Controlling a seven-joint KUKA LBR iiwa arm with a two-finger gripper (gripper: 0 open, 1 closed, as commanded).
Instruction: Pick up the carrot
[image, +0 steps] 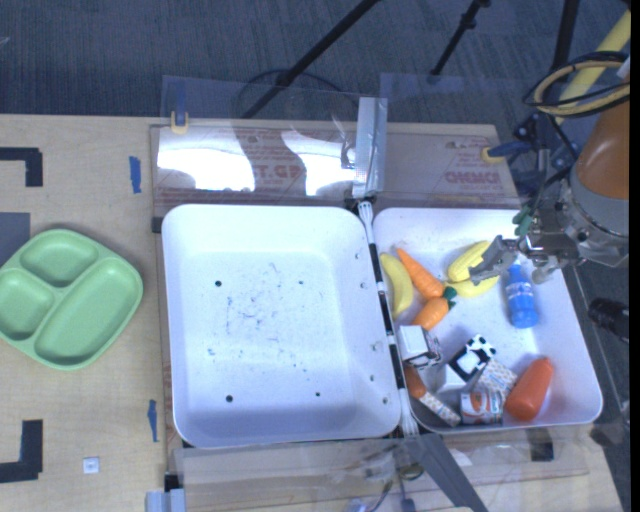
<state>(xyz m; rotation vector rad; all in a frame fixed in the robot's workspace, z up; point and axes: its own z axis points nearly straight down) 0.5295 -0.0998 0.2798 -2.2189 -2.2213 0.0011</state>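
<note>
Though partly blurred, end effector apparently touches banana; carrot apart.

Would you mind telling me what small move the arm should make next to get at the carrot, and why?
Probably a short shift toward the left bin, then down. The gripper sits over the yellow banana-like piece in the right bin, while the carrot lies further left, slanted, against a second orange piece. Lining the fingers up across the carrot's width would likely help.
</note>
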